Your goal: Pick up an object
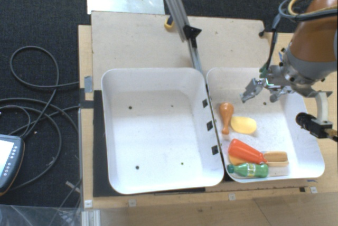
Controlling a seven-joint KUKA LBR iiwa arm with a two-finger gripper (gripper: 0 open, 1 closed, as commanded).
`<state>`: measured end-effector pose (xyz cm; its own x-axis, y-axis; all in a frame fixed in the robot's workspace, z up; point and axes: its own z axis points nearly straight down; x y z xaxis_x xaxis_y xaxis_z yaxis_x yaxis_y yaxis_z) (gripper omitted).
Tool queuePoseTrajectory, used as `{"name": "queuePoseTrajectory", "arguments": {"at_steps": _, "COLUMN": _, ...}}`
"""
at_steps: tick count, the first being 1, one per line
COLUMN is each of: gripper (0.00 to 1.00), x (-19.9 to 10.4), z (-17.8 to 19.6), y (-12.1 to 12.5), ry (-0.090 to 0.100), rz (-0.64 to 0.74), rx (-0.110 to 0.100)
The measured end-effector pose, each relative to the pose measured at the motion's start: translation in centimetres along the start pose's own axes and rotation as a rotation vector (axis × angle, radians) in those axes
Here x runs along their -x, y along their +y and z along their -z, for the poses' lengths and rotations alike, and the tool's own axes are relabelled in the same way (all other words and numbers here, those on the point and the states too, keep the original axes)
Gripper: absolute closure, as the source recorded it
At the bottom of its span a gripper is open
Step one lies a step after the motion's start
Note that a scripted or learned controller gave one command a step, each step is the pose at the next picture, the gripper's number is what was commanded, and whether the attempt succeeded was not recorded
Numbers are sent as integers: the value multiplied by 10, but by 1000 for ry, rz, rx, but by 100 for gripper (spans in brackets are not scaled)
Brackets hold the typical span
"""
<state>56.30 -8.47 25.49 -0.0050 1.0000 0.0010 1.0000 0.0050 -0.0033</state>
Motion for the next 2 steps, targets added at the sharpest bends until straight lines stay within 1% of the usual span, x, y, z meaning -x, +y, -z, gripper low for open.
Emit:
{"name": "queuePoseTrajectory", "arguments": {"at_steps": 1, "gripper": 0, "x": 0, "z": 2, "y": 1, "ry": -1, "rz": -3, "rx": 5}}
{"name": "queuePoseTrajectory", "arguments": {"at_steps": 2, "gripper": 0, "x": 1, "z": -54, "y": -9, "ry": 0, "rz": -6, "rx": -1}}
